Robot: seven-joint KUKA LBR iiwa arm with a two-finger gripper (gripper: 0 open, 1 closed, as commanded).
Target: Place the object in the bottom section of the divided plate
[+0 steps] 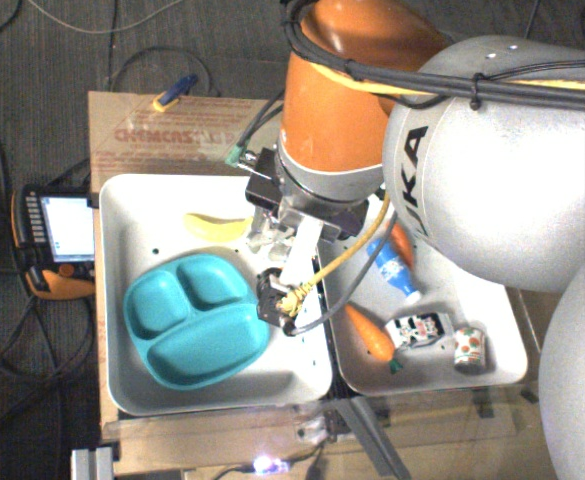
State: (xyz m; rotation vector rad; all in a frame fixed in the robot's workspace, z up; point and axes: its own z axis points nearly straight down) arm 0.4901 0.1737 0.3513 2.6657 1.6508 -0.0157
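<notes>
The end effector (pixel 272 240) is hanging over the upper right part of the left bin (pixel 122 218), under the grey and orange wrist, and the wrist is hiding its tip, so whether it is wide, narrow or holding anything cannot be told. The yellow banana-shaped object (pixel 215 228) is lying on the floor of the left bin just to the left of the end effector, apart from the plate. The teal divided plate (pixel 207 353) is lying flat below and to the left of the end effector, with its two small sections toward the top and its large bottom section toward the near bin wall. In the right bin (pixel 492 353), to the right of the end effector, a blue and white bottle (pixel 394 273) is lying tilted. Below the bottle an orange carrot (pixel 370 336) is lying just beside a small black and white item (pixel 419 328), and a small white can with red marks (pixel 469 346) is lying further right.
</notes>
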